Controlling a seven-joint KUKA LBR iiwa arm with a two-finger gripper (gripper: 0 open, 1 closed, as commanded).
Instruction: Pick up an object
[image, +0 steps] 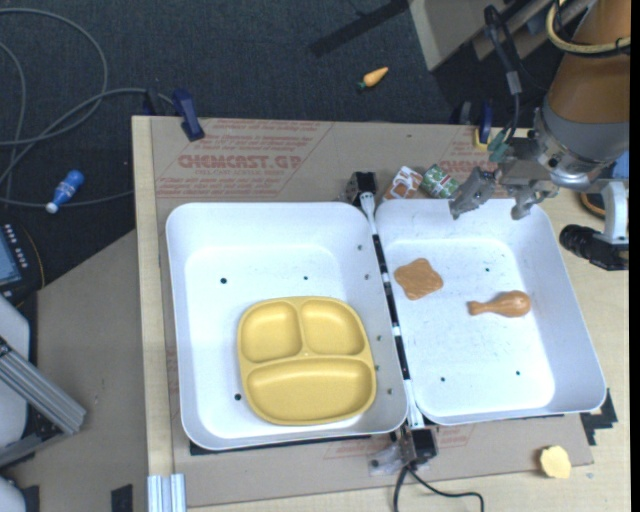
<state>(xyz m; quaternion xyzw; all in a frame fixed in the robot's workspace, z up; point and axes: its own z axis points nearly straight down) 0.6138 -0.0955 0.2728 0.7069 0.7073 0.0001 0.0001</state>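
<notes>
In the right bin (560, 330) lie a flat brown cutlet-shaped piece (417, 279) near its left wall and a brown drumstick-shaped piece (502, 305) near the middle. My gripper (495, 200) hangs above the bin's far edge, up and right of both pieces. Its two fingers stand apart with nothing between them. A yellow divided plate (305, 359) lies in the left bin (200, 300).
Small wrapped items (422, 181) lie on the cardboard just behind the right bin, near the gripper. A yellow lump (554, 461) sits on the bench at the front right. A blue clamp (187, 113) grips the board's far left edge.
</notes>
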